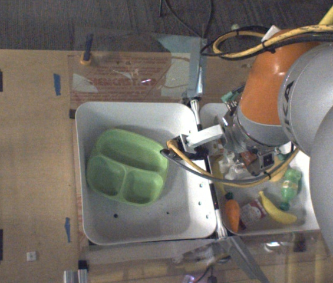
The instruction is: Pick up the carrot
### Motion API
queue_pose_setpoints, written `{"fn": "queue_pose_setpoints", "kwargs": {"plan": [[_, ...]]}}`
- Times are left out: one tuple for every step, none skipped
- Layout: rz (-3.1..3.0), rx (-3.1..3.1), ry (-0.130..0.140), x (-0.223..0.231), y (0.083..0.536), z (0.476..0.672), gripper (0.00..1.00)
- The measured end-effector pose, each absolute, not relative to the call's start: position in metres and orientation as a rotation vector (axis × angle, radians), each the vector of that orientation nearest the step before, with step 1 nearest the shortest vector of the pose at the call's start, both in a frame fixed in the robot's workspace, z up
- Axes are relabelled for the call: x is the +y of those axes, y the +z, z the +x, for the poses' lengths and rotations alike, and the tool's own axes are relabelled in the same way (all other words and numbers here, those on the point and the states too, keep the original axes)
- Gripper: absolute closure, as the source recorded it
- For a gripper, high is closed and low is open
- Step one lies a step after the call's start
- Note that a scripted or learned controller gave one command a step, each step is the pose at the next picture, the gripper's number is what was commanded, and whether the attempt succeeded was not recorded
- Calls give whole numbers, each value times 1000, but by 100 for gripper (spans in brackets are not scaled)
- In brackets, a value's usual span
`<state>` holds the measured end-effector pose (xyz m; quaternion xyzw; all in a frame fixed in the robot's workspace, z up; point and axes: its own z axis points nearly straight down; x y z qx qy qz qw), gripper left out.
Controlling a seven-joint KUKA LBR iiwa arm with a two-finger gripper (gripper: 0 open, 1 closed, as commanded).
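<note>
My gripper hangs over the right bin, grip state unreadable; wrist blocks it; carrot lies at its 6 o'clock by the divider, probably untouched; banana beside it.

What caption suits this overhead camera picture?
Grey-and-orange arm over right bin holding carrot and banana; green tray in left bin.

Arm cut off at right edge, hides most of right bin; claw concealed beneath wrist; small red-white item beside carrot, perhaps wrapper, unidentifiable
</note>
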<state>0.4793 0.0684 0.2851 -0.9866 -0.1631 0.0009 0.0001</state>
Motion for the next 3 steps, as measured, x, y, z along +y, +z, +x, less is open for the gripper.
{"fn": "queue_pose_setpoints", "kwargs": {"plan": [[-3086,-576,9,64,268,479,100],[-3095,-536,3,62,275,479,100],[-3085,-593,2,101,288,480,100]]}}
